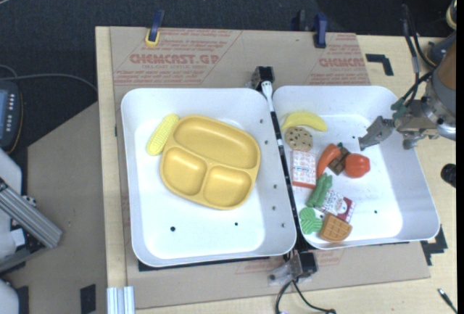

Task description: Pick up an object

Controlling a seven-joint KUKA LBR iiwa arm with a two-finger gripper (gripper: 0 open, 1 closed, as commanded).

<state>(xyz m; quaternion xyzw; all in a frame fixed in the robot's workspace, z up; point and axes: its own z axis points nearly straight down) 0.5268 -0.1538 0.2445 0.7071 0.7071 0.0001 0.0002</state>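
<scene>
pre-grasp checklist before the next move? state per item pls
1. Gripper above the right bin: ok.
2. Nothing between the fingers: ok.
3. Nearest target, the tomato, unobstructed from above: ok.
4. Tomato apart from neighbours: not ok, the carrot touches it.
5. Gripper height over the toys: cannot tell.
6. Yellow tray and corn in the left bin, off the path: ok.

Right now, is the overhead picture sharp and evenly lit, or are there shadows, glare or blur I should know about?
Camera view: light is even and soft, the two white plastic bins bright without hard glare; the yellow compartment tray throws a faint shadow; small toy foods look slightly soft; the grey two-finger gripper is mildly blurred.
</scene>
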